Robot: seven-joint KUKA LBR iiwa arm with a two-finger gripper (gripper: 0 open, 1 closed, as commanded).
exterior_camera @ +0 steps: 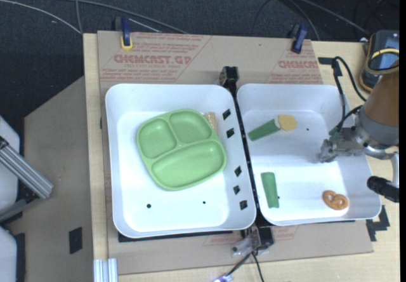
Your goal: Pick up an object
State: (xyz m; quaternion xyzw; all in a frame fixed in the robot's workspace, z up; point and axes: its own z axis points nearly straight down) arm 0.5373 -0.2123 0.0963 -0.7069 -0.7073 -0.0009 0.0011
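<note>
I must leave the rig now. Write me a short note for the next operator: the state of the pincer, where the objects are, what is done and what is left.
Pincer: low over the right bin, near its right wall. No object is seen between its tips; open or shut cannot be told.
Right bin: a green stick with a yellow end at the back, a green block at the front left, a pretzel at the front right.
Left bin: a green divided plate.
Done: nothing is picked up yet.
Left: grasp one object and lift it. The pretzel appears nearest to the pincer.
</note>
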